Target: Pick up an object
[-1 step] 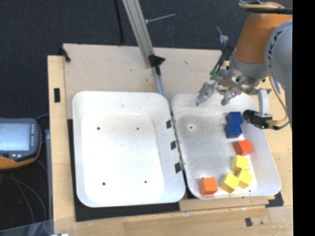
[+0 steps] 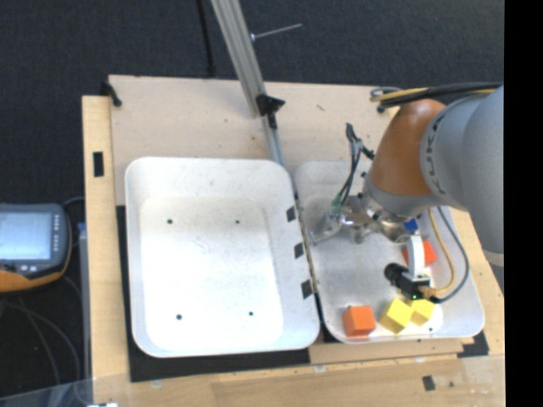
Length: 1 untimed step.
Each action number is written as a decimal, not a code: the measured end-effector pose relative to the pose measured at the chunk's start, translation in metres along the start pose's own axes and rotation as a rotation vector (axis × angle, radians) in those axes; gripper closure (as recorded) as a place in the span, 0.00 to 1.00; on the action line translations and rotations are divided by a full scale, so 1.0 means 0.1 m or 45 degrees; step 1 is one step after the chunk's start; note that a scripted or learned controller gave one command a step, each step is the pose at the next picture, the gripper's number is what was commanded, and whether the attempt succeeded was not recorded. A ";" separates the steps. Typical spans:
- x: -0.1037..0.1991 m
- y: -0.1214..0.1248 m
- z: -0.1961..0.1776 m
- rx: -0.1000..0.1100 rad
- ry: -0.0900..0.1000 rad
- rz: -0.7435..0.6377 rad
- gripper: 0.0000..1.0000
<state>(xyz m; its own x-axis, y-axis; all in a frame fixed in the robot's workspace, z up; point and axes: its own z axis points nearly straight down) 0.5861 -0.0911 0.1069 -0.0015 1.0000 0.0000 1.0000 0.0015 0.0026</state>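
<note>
The arm (image 2: 441, 155) reaches in from the right and hangs over the right bin (image 2: 333, 185), with its orange band above the wrist. The gripper (image 2: 339, 224) is low over the upper left part of this bin, close to the wall that meets the left bin (image 2: 153, 185). It is small and partly blurred, so I cannot tell if it is released or clenched, and I see no object in it.

The objects to pick lie in the lower part of the right bin, well apart from the gripper. There is an orange block (image 2: 359, 320) near the front wall, and beside it two yellow blocks (image 2: 405, 315) that touch each other. A red and white piece (image 2: 420, 253) shows near the cables, under the arm, but I cannot say what it is.

In my judgement the step in hand is the approach, and no grasp is made yet. To do it well, the arm should choose the orange block, because it stands a little apart from the yellow ones and has free sides. The gripper should come from straight above, centred on the block, and go down almost to the bin floor before it closes. The block is near the front wall, so a wrong angle may push it against the rim. The yellow pair is harder, since a grasp could catch both or slip off.
</note>
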 end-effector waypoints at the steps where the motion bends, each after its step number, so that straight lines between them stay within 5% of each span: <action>1: -0.01 0.00 -0.10 -0.003 0.001 0.013 1.00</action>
<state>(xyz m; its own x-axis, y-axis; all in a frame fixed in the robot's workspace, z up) 0.5864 -0.0924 0.1167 0.0089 1.0000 0.0005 0.9999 -0.0089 0.0051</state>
